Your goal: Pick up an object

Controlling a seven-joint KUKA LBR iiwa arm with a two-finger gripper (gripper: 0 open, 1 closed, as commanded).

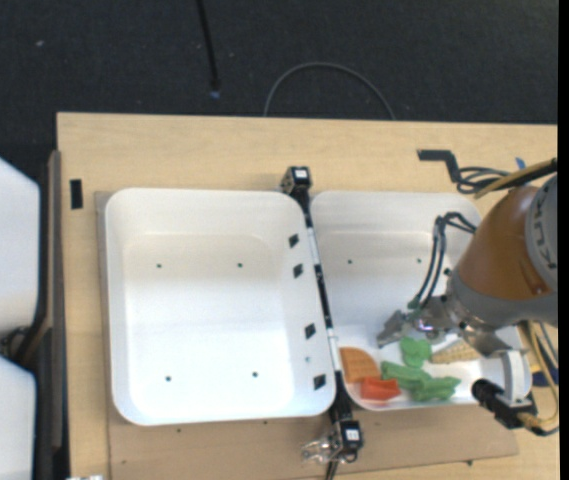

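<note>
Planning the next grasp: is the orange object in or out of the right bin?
In: the orange object lies inside the right bin.

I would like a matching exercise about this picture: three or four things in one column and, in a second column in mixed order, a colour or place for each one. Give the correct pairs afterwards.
Column 1
1. left bin
2. band above the wrist
3. bent toy
4. small block

Column 2
A. red, near the front edge of the right bin
B. green, in the right bin's front corner
C. orange
D. white, on the side away from the arm

Pairs: 1-D, 2-C, 3-B, 4-A
</note>
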